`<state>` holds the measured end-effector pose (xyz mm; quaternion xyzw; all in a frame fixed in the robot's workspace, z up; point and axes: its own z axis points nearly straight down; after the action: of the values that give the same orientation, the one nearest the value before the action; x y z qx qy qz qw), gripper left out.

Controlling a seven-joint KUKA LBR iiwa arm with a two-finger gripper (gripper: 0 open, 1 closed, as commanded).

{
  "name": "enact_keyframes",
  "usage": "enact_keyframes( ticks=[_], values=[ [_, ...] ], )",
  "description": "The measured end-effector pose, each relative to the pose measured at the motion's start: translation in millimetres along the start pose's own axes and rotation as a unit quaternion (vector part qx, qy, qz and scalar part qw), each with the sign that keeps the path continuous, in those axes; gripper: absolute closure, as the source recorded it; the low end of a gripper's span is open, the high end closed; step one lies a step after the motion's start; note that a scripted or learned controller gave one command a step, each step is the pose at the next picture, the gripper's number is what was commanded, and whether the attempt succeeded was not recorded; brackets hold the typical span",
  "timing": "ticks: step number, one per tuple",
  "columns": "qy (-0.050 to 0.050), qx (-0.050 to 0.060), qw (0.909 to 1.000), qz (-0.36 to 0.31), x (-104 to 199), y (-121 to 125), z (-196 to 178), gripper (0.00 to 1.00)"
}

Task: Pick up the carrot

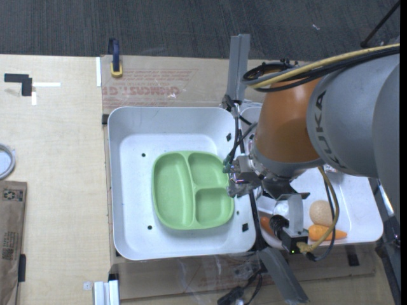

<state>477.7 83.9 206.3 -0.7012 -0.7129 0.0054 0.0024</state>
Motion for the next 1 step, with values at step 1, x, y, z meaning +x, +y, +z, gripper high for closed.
enact_keyframes(
  ticks=[1],
  values=[
    [-0.001, 0.001, 1.0000, 0.001, -0.9, 0.7, -8.1, 1.00]
  ],
)
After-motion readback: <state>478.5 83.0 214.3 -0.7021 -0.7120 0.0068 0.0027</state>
